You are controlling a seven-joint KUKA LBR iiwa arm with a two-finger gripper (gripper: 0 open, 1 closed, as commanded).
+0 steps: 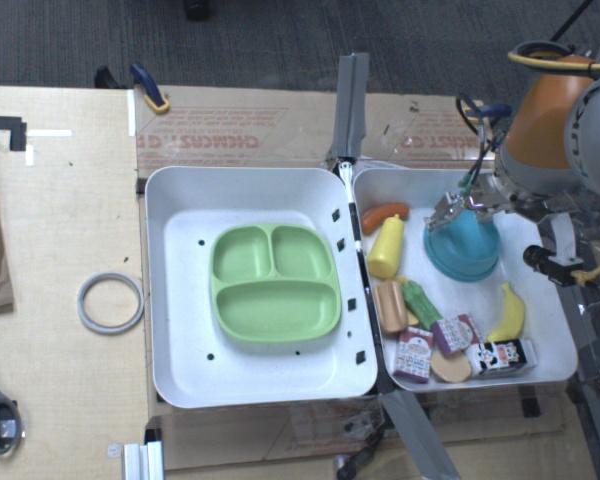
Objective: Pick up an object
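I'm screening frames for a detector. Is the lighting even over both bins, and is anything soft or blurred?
Camera view: even, soft light over both white bins, only faint shadows; mild sheen on the green divided plate; small packets by the yellow toy banana look soft; the gripper is slightly blurred.

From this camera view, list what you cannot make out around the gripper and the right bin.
- Gripper: whether its fingers are open or shut is too small and cluttered to tell, above the blue bowl.
- Blue bowl: its upper rim is partly covered by the gripper.
- Small cartons: print too small to read.
- Arm: cut off by the right edge.
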